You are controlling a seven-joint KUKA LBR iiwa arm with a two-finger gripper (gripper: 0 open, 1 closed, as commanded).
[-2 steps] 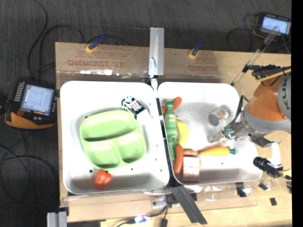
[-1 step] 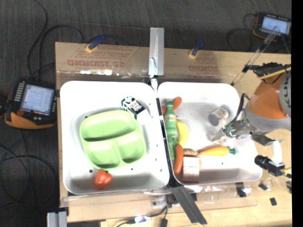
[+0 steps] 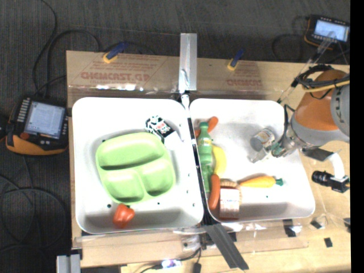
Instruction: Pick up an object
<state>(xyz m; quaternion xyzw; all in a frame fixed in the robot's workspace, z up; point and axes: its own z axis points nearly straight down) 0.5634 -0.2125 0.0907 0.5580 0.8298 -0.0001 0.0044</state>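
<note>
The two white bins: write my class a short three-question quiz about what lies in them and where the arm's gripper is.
1. True or false: the green divided tray lies in the left bin.
2. Which bin is the gripper over? A) left B) right
3. Fill in: the small red toy pepper sits at the tray's ___ corner, toward the camera.

Key
1. True.
2. B; it hovers above bare bin floor, apart from the yellow-orange carrot toy.
3. Near-left.
</note>
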